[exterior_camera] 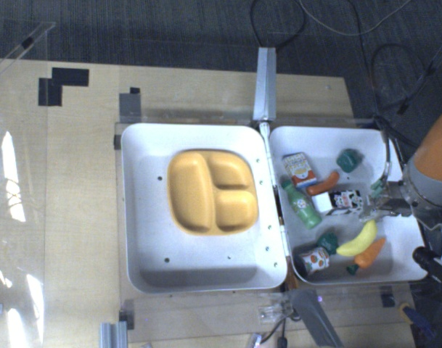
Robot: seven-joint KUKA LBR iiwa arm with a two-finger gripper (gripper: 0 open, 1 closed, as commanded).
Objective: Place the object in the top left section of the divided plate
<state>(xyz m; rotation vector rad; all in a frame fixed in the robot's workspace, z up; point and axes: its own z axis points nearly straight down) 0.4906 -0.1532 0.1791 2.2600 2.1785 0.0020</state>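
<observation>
Hand seemingly over banana

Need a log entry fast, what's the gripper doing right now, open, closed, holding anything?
Gripper: over the right bin, just above the toy banana; whether it is open, closed or holding anything cannot be told.

From my feed: pale wood bench top under a clear sheet, glare streaks at its left edge. Black L-shaped tape mark at the upper left of the bench. Dark grey carpet floor beyond the far edge. Thin black cables loop across the carpet at upper right. A metal bracket post stands at the bench's far side, centre.
</observation>
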